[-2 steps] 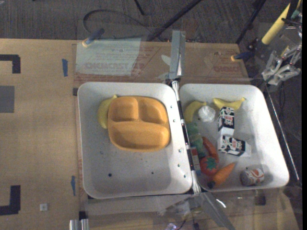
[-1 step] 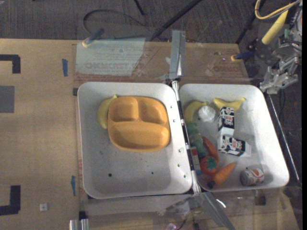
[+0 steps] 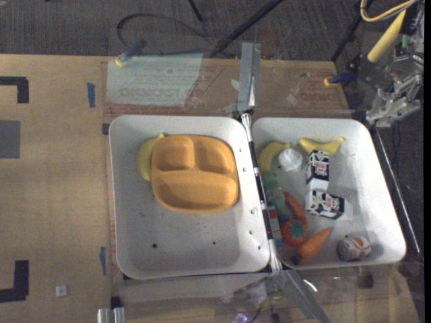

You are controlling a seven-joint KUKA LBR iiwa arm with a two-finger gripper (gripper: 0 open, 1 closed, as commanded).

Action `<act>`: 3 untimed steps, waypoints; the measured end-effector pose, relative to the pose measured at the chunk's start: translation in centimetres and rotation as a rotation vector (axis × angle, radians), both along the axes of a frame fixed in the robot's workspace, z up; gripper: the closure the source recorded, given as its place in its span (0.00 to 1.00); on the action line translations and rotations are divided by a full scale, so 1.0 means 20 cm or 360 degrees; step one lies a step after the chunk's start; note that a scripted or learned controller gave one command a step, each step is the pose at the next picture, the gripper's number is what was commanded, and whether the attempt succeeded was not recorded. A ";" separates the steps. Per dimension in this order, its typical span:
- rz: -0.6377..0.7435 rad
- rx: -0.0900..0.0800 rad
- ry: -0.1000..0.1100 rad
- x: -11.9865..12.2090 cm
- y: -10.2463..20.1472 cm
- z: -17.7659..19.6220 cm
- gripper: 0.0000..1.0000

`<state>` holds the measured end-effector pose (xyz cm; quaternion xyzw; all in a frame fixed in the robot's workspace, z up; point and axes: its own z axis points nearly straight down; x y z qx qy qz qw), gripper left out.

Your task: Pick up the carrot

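The carrot point(image 3: 314, 243) is a short orange cone lying near the front edge of the right bin point(image 3: 384, 200), its tip pointing toward the back right. It rests beside a red round fruit point(image 3: 292, 232). My gripper point(image 3: 392, 105) hangs outside the bin, past its back right corner, far from the carrot and well above bench level. Nothing shows in it.
The right bin also holds two milk cartons point(image 3: 318, 167) point(image 3: 328, 205), a banana point(image 3: 321, 143), a yellow fruit point(image 3: 271, 155), a white lump point(image 3: 291, 159), a red-orange vegetable point(image 3: 294, 207), a green item point(image 3: 271, 184) and a small can point(image 3: 353, 247). An orange divided plate point(image 3: 195, 172) lies in the left bin point(image 3: 128, 234).
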<state>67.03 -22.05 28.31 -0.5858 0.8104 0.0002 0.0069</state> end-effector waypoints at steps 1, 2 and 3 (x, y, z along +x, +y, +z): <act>0.0985 -0.0010 0.0011 -0.01 0.04 -0.14 1.00; 0.0975 -0.0005 -0.0001 0.00 0.04 -0.09 1.00; 0.0965 0.0000 -0.0013 0.00 0.05 -0.03 1.00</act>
